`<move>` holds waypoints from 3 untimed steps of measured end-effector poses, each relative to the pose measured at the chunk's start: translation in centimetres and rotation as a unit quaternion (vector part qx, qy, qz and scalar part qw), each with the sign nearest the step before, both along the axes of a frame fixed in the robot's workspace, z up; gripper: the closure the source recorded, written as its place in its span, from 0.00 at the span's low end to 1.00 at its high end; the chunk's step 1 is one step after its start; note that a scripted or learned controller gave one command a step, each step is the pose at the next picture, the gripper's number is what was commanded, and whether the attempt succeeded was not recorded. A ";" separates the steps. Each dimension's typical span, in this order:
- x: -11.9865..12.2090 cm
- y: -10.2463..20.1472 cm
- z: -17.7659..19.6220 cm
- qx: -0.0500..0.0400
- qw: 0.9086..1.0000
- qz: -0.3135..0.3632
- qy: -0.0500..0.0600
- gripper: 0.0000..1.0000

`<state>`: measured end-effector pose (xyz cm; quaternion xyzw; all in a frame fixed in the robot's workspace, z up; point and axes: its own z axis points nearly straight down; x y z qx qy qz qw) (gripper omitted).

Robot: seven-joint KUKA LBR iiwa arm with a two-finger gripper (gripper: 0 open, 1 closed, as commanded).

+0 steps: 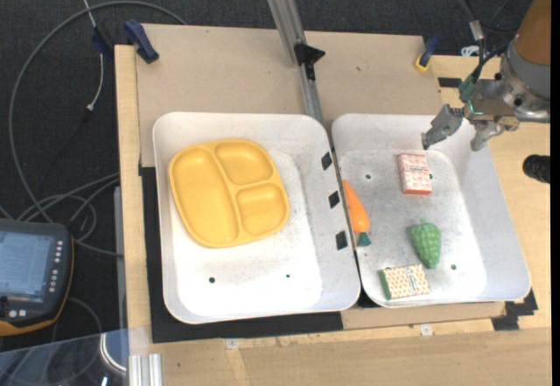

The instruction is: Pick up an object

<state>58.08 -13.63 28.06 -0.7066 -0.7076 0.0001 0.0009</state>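
no legible text, labels too small

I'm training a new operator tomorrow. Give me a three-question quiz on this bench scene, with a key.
1. True or false: the yellow tray lies in the left bin.
2. How many things lie in the right bin?
3. Which thing lies nearest the gripper? A) carrot B) pink box C) green toy

Key: 1. True. 2. Four: the carrot, pink box, green toy and patterned box. 3. B; the gripper is open and holds nothing.
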 end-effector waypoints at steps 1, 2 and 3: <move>0.0 0.0 0.0 0.000 1.000 0.000 0.000 0.00; -1.0 0.2 -5.6 0.000 1.000 -0.001 0.003 0.00; -0.3 -0.4 -10.9 0.000 1.000 -0.001 0.003 0.00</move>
